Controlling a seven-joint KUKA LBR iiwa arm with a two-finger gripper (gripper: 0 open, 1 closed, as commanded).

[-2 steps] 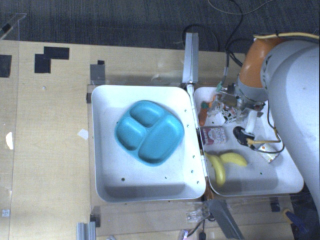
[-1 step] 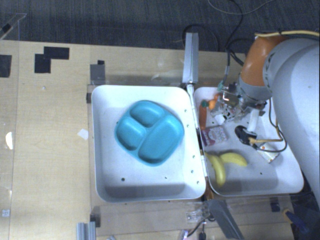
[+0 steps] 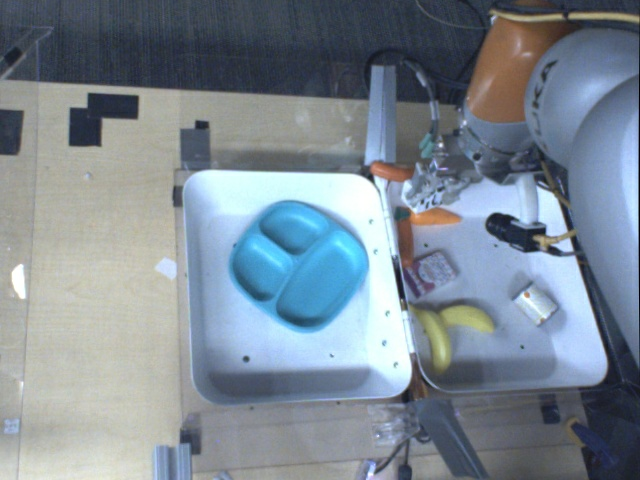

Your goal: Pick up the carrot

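carrot (image 3: 440,218) | at 11 o'clock in right bin (image 3: 560,353), near its wall | pincer (image 3: 430,186) low at carrot's 12 o'clock, likely positioned for a grasp | open or closed: cannot tell | banana (image 3: 455,326) well clear

arm (image 3: 590,98): grey, rounded shell | orange band (image 3: 505,58) above wrist | gripper (image 3: 431,184): seemingly bare metal, blurred

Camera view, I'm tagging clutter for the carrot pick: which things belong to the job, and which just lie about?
Job: carrot, close by the gripper, in the right bin.

Lying about: banana, pink packet, small white cylinder, all in the right bin; blue divided plate in the left bin.
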